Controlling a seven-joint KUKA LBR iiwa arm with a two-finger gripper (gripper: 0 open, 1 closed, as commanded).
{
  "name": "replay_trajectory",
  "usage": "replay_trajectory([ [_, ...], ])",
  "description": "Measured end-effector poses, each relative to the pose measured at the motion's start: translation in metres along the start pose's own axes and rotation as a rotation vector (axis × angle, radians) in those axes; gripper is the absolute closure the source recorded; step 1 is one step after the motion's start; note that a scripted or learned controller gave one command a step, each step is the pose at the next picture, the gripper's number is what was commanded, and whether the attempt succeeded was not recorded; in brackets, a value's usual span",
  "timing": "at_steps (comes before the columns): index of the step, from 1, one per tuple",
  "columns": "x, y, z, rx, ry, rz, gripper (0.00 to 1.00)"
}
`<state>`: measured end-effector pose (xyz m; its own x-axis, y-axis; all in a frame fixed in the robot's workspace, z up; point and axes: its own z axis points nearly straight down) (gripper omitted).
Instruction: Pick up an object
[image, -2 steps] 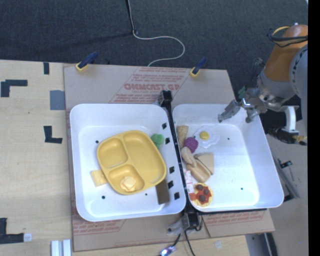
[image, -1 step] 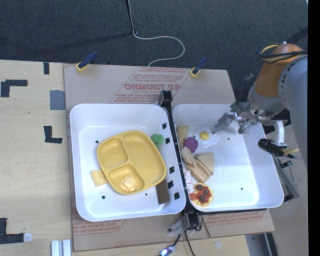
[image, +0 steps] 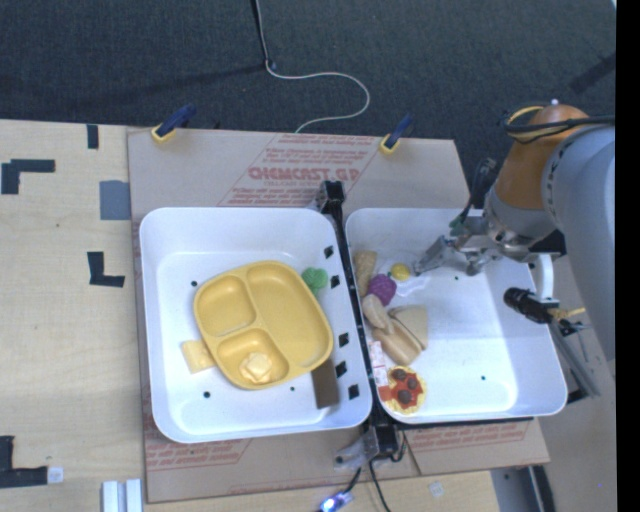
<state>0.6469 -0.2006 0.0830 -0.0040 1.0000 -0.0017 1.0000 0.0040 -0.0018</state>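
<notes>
My claw (image: 432, 262) hangs over the right bin's (image: 520, 395) far edge, released; the purple toy (image: 381, 289) lies just down-left, toward the bins' divider.

Divided plate (image: 262, 322) in left bin (image: 165, 232); toy foods (image: 392, 330) in right bin (image: 520, 385).

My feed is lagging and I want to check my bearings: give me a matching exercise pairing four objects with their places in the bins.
Things:
1. yellow plastic divided tray
2. small green round toy
3. round toy pizza slice with red dots
4. purple toy piece

Places:
A. right bin, near corner by the divider
B. left bin, middle
C. right bin, by the divider, toward the far end
D. left bin, at the tray's far right edge

Pairs: 1-B, 2-D, 3-A, 4-C
</notes>
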Motion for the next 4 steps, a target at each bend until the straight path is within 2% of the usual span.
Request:
replay_trajectory([
  [1,0.001,0.002,-0.013,-0.003,0.001,-0.001,1.00],
  [4,0.001,0.001,-0.145,-0.006,0.000,0.003,1.00],
])
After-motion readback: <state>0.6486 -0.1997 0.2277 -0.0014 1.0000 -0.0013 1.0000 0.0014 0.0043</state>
